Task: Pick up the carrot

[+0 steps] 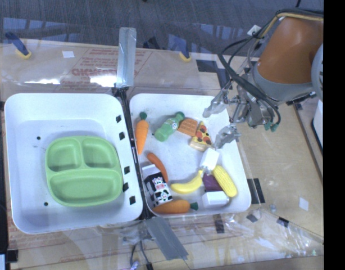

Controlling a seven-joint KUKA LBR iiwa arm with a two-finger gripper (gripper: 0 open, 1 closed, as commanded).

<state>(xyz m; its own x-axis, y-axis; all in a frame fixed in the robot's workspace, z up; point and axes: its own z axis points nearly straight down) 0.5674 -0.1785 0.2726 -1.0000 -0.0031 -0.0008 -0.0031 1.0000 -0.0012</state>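
Note:
An orange carrot (141, 136) with a green top lies upright along the left wall of the right bin (240, 167). A smaller carrot-like piece (157, 165) lies below it. A third carrot (172, 207) rests along the bin's front edge. My gripper (221, 121) hangs over the right bin's upper right part, to the right of all three carrots and apart from them. It is open, with nothing between its fingers (227, 135). The pizza slice (201, 136) lies just left of the lower finger.
The right bin also holds a green bottle (169, 126), a banana (187, 185), a corn cob (224, 180), a white block (209, 160), a cow-patterned carton (157, 189) and a purple-and-white block (214, 197). The left bin (15, 128) holds a green divided plate (82, 169).

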